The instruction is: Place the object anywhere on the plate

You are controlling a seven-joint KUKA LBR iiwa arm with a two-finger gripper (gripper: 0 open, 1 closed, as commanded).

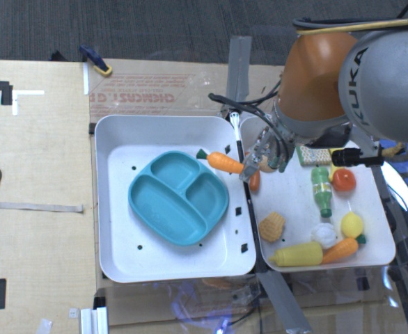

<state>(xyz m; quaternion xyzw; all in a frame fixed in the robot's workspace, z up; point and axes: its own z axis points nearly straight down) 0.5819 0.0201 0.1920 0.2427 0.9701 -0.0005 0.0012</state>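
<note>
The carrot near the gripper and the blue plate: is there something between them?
In the camera view, nothing lies between the carrot and the blue plate: the carrot's left end sits right at the plate's upper right rim, near the gripper.

Orange toy carrot (224,161) just beside blue three-compartment plate (179,197), upper right.

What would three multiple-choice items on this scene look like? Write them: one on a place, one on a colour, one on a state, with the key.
1. Where is the plate?
A. left bin
B. right bin
C. on the bench

2. What colour is the plate?
A. red
B. blue
C. yellow

3. How does the carrot by the gripper stand?
A. flat in the plate's middle
B. at the gripper's tip, by the plate's upper right rim
C. in the right bin

Key: 1 A, it lies in the left bin. 2 B, plainly blue. 3 B, it juts left from the gripper.
</note>
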